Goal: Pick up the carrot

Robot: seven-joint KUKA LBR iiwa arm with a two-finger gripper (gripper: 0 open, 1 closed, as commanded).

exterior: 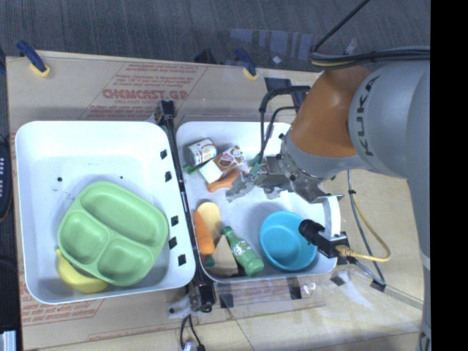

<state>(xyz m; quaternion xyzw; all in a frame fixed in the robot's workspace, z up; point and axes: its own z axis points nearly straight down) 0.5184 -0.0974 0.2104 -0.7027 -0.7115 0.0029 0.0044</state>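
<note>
The carrot [221,182] is a short orange piece lying at a slant in the upper left part of the right bin [322,273], just below a small can [202,152] and a printed packet [232,156]. My gripper [245,185] is low over the bin floor, right at the carrot's right end and touching or nearly touching it. The carrot rests on the bin floor. The grey wrist and orange band [329,119] hide the bin's upper right part.
A second long orange item [203,236] lies along the right bin's left wall beside a yellow item [208,213]. A green bottle [243,253] and a blue bowl [285,241] sit at the front. The left bin [44,141] holds a green divided plate [113,232] over a yellow object [77,278].
</note>
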